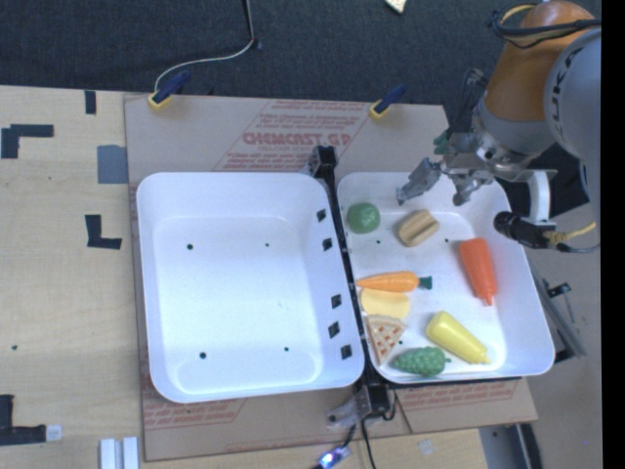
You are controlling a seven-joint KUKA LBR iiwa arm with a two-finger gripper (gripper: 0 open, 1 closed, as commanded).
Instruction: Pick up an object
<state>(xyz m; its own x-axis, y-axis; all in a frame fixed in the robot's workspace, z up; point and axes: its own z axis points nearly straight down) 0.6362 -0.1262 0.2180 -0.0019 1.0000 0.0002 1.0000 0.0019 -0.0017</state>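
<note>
Step in hand, as I judge it: approach, nothing picked yet.

Nearest the camera, front of right bin (532, 364): bumpy dark-green veg (421, 362), knobbly surface, touching or just beside a smooth yellow pepper (456, 338), tapered and glossy. Left of them a flat pizza slice (383, 337) and pale cheese wedge (384, 304), both thin and low, poor for a two-finger pinch from above. These look like hard plastic toys.

Mid bin: orange carrot (390, 282) with a green tip, lying crosswise; a fatter red-orange carrot (479, 269) lying lengthwise near the right wall.

Further back: tan bun (418, 228), rounded oblong, matte; round green ball (363, 217) against the divider, likely to roll.

Far end: pincer (440, 185) spread, pinching nothing, hanging over the back of the right bin, just beyond the bun.

To do it well: the bun is the closest target; drop straight down, straddle its short side, close across the narrow width. Avoid the ball, it would likely slip.

Left bin (161, 262) smooth white plastic, on cardboard on the table (59, 291).
</note>
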